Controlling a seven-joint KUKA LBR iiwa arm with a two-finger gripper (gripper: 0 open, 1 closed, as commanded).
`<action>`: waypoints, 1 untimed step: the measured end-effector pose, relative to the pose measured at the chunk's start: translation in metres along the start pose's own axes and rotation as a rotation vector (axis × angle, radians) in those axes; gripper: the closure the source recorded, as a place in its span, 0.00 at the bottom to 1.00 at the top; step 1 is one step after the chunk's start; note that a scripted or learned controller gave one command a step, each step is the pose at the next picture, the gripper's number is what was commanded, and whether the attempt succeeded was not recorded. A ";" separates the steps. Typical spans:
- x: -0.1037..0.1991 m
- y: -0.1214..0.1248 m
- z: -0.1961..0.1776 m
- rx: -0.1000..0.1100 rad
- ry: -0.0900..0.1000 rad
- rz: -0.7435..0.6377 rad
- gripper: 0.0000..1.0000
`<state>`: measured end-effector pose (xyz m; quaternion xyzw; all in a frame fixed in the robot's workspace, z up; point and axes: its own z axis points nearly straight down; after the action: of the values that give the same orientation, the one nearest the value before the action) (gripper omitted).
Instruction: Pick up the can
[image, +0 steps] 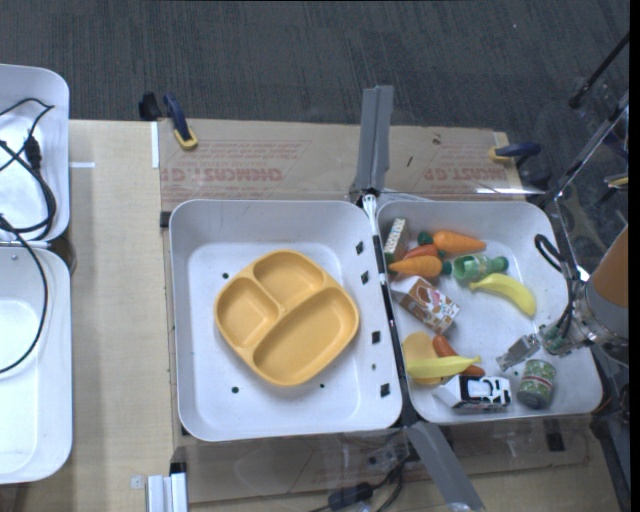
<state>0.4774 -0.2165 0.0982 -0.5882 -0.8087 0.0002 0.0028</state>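
The can (537, 383) is small, with a green label and a silvery top. It stands in the front right corner of the right bin (560, 225). My gripper (528, 348) hangs just above and slightly left of the can, reaching in from the right edge under the orange-banded wrist (612, 285). Nothing shows between the gripper and the can; they look close but apart.
The right bin also holds two carrots (458, 241), a green bottle (478, 266), two bananas (506, 291), a snack box (431, 305) and a black-and-white toy (480, 393) left of the can. A yellow divided plate (287, 316) lies in the left bin (190, 300).
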 end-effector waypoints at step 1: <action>0.000 0.002 0.009 -0.004 0.007 0.062 0.00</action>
<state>0.4796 -0.2159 0.0894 -0.6131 -0.7899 -0.0034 0.0045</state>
